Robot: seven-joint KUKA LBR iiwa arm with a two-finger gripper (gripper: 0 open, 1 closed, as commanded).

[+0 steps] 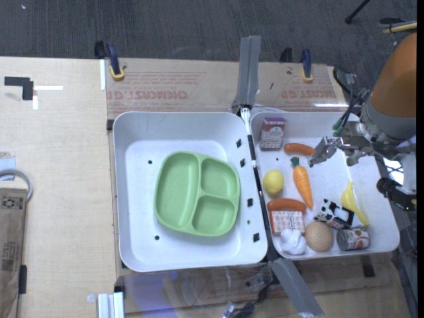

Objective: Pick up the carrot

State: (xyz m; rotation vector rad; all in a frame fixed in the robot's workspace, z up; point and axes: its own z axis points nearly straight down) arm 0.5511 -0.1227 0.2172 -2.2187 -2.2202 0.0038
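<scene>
Orange and tapering, the carrot [303,185] lies in the right-hand bin [387,240], and we take it as our landmark. Its long axis runs nearly up-and-down in the view, thick end at the top, thin tip pointing down and a little right. Up and to the right of the carrot hangs the claw [324,152], reaching in from the right side; we see nothing between its fingers, and whether they stand spread or closed we cannot tell from here. So the carrot sits down and left of the claw, near but apart, and we judge the coming move to be a short travel that way, then a descent across the carrot's narrow width.

It's crowded around it. Just left of the carrot sits a lemon [273,181]. Above the carrot lies a sausage [299,148]; below it, a second sausage [287,205] lies crosswise. To the right, a banana [352,203].

Further left of the carrot, the other bin [129,197] holds a green divided plate [197,193]. Both bins rest on a pale wooden bench [53,151], with dark carpet [165,12] beyond.
</scene>
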